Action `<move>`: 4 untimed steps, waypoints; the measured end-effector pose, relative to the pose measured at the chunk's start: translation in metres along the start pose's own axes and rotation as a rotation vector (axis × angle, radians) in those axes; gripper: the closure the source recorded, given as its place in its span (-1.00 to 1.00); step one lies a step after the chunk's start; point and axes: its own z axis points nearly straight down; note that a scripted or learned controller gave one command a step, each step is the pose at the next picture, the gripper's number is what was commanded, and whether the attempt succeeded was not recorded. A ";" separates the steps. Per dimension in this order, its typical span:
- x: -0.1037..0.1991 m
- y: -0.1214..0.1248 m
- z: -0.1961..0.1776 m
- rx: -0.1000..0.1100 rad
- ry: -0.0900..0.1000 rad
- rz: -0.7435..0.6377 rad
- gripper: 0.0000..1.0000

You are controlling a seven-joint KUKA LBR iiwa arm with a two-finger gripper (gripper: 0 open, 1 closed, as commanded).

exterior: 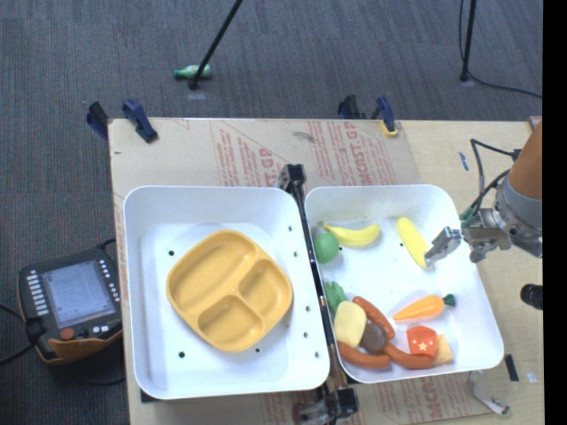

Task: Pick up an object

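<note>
Grey carpet round bench [266, 153]. Gripper [450, 240] over right bin [390, 195], 3 o'clock side — fingers spread, grasping nothing. Corn [410, 241] just beside at 9 o'clock; carrot [422, 307] at 6.

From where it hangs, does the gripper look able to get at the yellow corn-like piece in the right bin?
Probably yes: the gripper sits just beside the yellow corn-like piece, which lies alone on bare bin floor.

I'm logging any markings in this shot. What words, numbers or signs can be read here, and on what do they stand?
Red print on the bench board: upside down and mirrored from here, too blurred to read.
Screen of the handheld controller: lit, content too small to read.
The bins, yellow tray and toy foods carry no text I can see.
</note>
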 end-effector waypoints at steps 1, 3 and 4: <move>0.067 -0.003 0.106 0.002 0.001 0.256 -1.00; 0.106 -0.078 0.099 0.010 0.002 0.370 1.00; 0.158 -0.077 -0.118 0.001 -0.003 0.326 1.00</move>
